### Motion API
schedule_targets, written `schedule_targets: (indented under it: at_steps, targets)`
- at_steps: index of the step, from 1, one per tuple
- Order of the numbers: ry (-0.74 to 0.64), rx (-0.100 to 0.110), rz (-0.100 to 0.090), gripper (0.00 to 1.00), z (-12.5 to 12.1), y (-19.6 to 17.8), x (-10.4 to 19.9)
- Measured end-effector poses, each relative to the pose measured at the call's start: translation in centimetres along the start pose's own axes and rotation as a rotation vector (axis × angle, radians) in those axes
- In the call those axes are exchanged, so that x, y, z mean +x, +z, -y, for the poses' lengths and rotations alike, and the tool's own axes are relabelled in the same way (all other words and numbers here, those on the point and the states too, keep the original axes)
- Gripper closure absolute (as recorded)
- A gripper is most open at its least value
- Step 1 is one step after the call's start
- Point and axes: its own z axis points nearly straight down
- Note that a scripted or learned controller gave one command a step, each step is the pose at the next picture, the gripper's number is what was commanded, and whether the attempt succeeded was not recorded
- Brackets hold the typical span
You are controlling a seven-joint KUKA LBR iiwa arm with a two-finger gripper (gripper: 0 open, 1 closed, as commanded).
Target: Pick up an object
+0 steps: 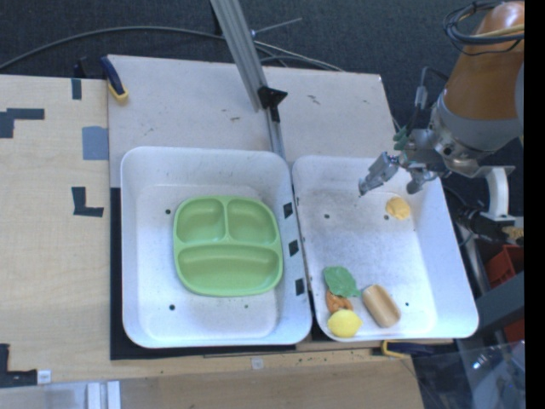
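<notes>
On the left, the shallow white left-hand bin (136,228) holds a pale green plastic plate with three compartments (227,245), lying flat near its middle. It bears no writing that can be read.

To its right, the shallow white right-hand bin (443,262) holds the small things. At its near edge lie a dark green leaf-shaped piece (341,279), a small orange carrot-like piece (338,301) just under it, a round yellow lemon-like ball (344,323) and a tan bread-roll-shaped piece (381,304), all close together. Its long axis runs from far-left to near-right.

Farther back in the same bin sits a small yellow-orange lump (397,208), alone, close to the right wall.

The grey two-finger gripper (396,177) hangs over the far part of this bin, its fingers (375,177) spread apart with nothing between them. The lump lies just near of the gripper and slightly right, close under it, so it is probably the target; the near cluster is well apart. The likely move is a short shift toward the near side and down.

No brand or label can be read anywhere on the bench (51,169).
</notes>
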Motion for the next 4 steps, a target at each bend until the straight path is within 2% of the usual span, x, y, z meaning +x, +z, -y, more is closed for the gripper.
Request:
schedule_targets:
  at_steps: [1, 2, 4]
  targets:
    - [0.000, 0.000, 0.000, 0.00, 0.0, 0.0, 0.0]
    - [0.002, 0.006, 0.000, 0.00, 0.2, 6.2, -0.6]
    - [0.002, 0.006, 0.000, 0.00, 0.0, 15.9, -1.1]
